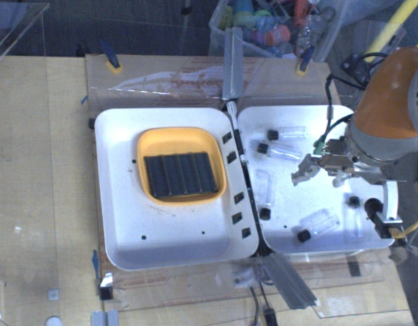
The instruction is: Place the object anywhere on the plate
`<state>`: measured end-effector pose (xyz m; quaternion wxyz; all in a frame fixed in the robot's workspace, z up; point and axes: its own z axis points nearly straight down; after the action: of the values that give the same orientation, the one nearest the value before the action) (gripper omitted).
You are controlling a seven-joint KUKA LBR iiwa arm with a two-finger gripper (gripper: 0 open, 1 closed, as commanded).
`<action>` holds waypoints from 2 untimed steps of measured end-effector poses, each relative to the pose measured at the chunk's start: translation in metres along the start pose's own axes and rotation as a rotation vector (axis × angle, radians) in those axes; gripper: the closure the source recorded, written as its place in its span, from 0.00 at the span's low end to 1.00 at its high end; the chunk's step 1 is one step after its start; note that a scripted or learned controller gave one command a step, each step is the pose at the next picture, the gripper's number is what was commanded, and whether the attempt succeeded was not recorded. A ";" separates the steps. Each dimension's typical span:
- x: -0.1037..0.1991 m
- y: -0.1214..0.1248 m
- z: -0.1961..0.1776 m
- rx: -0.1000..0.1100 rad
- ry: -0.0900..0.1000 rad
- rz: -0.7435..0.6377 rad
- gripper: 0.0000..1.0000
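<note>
Camera view puts my hand [311, 170] over the right bin [345, 240], near its middle, with the grey arm and its orange band [392, 94] reaching in behind it. I cannot tell how the fingers stand, and I see nothing between them.

Clear vials with black caps lie scattered around the hand. One vial [285, 135] lies just beyond it toward the bin's far wall, long axis across the bin, cap toward the divider. A second vial [280, 152] lies beside that one, closer to the hand, slanted, cap also toward the divider. A third vial [264, 194] lies between the hand and the divider, long axis running near to far, cap at the near end. A fourth vial [317, 224] lies on the near side of the hand, tilted, cap toward the near wall.

Well away from the hand, past the divider [237, 175], the yellow plate [180, 164] sits in the left bin [121, 229] with a dark ribbed block [180, 174] lying flat on it. Beyond both bins on the worktop [39, 182] stands a clear tub of coloured toys [277, 12].
</note>
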<state>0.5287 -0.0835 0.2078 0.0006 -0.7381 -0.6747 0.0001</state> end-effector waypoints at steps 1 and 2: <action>-0.067 0.061 0.009 -0.001 -0.001 -0.092 0.00; -0.137 0.035 -0.014 -0.003 -0.003 -0.400 0.00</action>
<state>0.5517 -0.2232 0.2218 -0.0015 -0.5893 -0.8079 -0.0002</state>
